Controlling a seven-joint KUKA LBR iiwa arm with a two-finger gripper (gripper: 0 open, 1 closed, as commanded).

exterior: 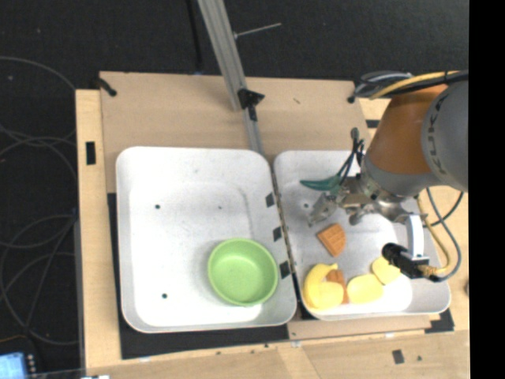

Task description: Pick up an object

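In the right bin [300, 168], my gripper [338, 212] hangs just above an orange block [333, 239]. Its two fingers stand open with nothing between them. A teal object [319, 184] lies just behind the gripper, at its upper left. Three yellow pieces rest along the bin's front edge: a large one [322, 287], one in the middle [363, 290] and a smaller one [385, 272]. A small orange piece [337, 275] shows between the yellow ones. The arm's orange band [402, 133] sits over the bin's right side and hides that part of the floor.
A green bowl [242, 271] sits in the front right corner of the left bin [158, 212]. A metal post [225, 46] slants down toward the wall between the bins. A black cable fitting [398, 259] hangs near the small yellow piece.
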